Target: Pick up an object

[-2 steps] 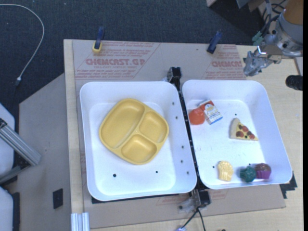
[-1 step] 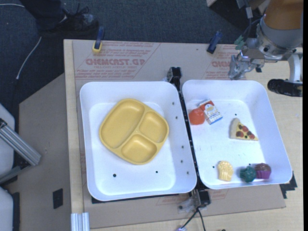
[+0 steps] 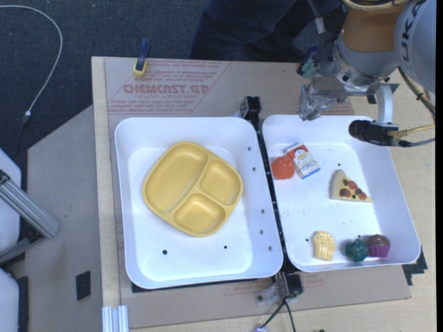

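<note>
Here, in the camera view, the grey arm with its orange band [image 3: 374, 12] comes in from the upper right, and its two-finger gripper [image 3: 315, 109] hangs at the far rim of the right shallow white bin [image 3: 401, 206], near that bin's upper-left corner. Nothing shows between its tips; whether they stand apart or together I cannot tell, because they are small and blurred against the bin's edge.

Inside the right bin lie the loose objects. A small red rounded toy [image 3: 282, 167] sits close to the bin's left wall, touching a small red, white and blue carton [image 3: 303, 161] that lies tilted just to its right. Both are a little nearer the camera than the gripper and apart from it. Further right, toward the middle, rests a yellow toy pizza slice with red dots [image 3: 348, 187]. Along the near side of the bin stand a pale yellow ridged toy [image 3: 323, 245], then, off to the right, a dark green rounded toy [image 3: 357, 250] touching a purple rounded toy [image 3: 378, 244] near the bin's lower-right corner.

The left shallow white bin [image 3: 138, 151] holds a yellow plastic plate with three compartments [image 3: 193, 188], lying flat near its middle, turned at an angle to the bin's sides.

Both bins rest on a brown cardboard sheet with red lettering [image 3: 166, 88], and a small blue and yellow clip [image 3: 142, 57] sits at its far edge.
</note>
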Tool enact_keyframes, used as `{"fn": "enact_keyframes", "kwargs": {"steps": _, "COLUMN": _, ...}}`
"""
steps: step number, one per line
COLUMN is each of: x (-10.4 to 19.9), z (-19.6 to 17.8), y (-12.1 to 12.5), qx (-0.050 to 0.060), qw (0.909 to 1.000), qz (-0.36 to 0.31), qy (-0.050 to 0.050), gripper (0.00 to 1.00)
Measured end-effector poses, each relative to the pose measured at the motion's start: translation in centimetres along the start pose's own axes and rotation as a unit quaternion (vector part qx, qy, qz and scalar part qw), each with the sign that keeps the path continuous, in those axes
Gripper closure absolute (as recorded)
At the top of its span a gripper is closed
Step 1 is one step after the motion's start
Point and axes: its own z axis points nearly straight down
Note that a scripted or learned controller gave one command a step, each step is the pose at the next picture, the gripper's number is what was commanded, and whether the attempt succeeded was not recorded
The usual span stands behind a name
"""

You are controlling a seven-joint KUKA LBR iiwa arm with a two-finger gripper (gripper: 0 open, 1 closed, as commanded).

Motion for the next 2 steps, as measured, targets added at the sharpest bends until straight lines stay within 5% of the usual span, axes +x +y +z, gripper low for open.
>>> {"fn": "enact_keyframes", "kwargs": {"steps": 2, "x": 11.6, "z": 1.9, "y": -0.9, "qx": -0.001, "qw": 1.0, "qz": -0.001, "qy": 0.0, "gripper": 1.0}}
